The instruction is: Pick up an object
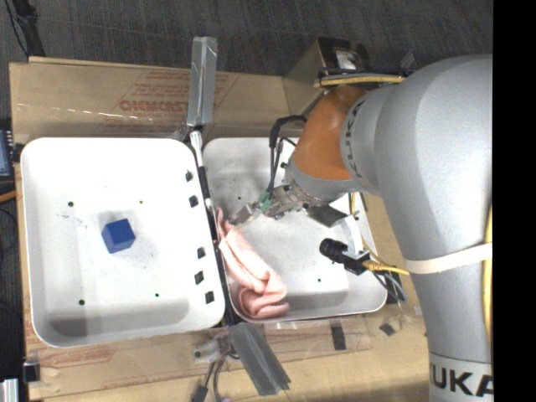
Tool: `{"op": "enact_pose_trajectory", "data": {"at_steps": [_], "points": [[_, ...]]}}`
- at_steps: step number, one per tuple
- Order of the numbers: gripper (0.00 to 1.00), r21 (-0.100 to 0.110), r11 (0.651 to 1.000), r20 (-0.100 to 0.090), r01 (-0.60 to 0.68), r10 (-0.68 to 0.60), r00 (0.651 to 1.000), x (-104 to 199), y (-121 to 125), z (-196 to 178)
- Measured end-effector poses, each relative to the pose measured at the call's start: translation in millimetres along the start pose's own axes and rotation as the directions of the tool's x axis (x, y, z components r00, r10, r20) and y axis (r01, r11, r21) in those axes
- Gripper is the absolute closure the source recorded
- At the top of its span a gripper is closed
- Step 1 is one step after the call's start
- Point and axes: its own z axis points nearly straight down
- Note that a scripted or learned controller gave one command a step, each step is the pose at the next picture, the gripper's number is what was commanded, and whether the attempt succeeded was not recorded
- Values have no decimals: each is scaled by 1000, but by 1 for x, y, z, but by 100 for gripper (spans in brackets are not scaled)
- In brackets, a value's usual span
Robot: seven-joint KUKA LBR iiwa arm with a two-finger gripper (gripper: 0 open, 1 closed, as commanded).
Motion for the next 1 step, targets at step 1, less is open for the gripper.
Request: {"op": "enact_pose_trajectory", "data": {"at_steps": [1], "points": [[0, -1, 974, 1, -227, 227, 974, -40, 67, -1]]}}
